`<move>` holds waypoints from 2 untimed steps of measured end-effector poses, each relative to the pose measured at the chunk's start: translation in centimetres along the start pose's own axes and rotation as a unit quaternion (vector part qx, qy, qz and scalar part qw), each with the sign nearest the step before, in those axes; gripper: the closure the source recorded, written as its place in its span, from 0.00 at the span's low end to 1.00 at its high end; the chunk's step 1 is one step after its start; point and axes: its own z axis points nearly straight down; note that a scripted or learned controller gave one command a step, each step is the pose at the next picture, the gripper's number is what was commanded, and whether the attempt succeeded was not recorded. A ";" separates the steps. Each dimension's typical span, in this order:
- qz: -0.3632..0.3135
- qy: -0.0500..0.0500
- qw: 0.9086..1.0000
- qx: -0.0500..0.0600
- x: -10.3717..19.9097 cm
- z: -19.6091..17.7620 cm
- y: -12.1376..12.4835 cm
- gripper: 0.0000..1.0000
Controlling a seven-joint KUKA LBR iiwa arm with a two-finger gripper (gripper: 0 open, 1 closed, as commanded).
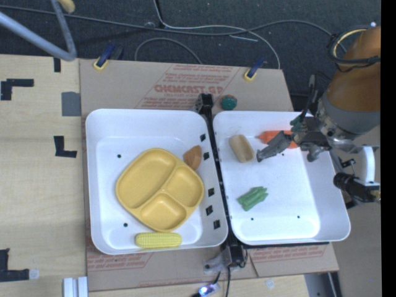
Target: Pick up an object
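The dark two-finger gripper [267, 152] hangs over the right white bin [322, 228], near its far edge, just beside the tan bread-roll-shaped piece [241, 148]. Can't tell how it's set from here. An orange carrot-like piece [270, 135] lies behind it. I'd centre over the roll, drop straight, then squeeze across its short side.
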 end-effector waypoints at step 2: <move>-0.001 -0.001 1.000 -0.004 0.4 4.1 0.9 0.00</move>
